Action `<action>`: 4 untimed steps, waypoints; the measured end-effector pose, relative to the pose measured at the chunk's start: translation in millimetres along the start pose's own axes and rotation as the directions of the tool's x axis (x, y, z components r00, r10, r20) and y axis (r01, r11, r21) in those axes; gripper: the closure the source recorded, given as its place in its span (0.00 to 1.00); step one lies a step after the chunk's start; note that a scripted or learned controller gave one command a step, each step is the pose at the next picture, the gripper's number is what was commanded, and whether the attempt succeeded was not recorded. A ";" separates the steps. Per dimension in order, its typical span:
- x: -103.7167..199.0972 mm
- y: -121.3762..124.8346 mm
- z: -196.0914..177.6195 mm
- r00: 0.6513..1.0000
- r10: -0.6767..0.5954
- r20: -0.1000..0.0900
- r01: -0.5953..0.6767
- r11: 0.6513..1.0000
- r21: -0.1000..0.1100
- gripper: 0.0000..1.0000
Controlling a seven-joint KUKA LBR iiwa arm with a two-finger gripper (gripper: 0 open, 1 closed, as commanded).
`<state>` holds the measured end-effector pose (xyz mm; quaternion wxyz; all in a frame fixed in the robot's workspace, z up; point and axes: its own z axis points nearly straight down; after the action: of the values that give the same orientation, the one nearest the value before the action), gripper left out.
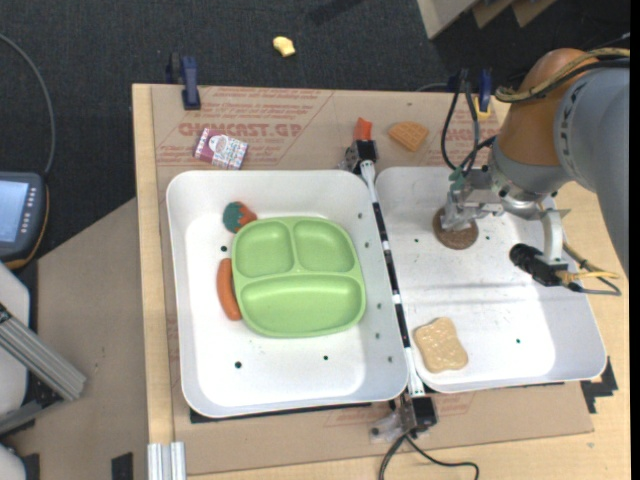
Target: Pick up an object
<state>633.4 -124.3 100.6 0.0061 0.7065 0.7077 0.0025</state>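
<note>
Half the brown disc [459, 235] sits under the jaws [462, 211].

A single fixed camera looks down at a slant on the table [160, 268] from above, far enough back to take in both white bins [200, 368] side by side, the table's far edge and dark floor [100, 28] beyond; the arm [570, 118] enters from the right.
</note>
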 end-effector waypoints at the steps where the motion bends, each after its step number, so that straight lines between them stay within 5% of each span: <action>1: 0.0 -0.4 0.9 1.000 0.000 0.000 0.000 1.000 0.002 0.00; 2: 0.2 0.4 -9.8 1.000 -0.001 0.001 0.001 1.000 -0.001 1.00; 3: 0.2 0.2 -9.2 1.000 -0.001 0.001 0.001 1.000 0.000 0.00; 4: 13.0 10.6 14.0 1.000 0.000 -0.001 0.000 1.000 0.008 0.00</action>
<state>644.2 -111.3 86.6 0.0031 0.7066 0.7076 0.0001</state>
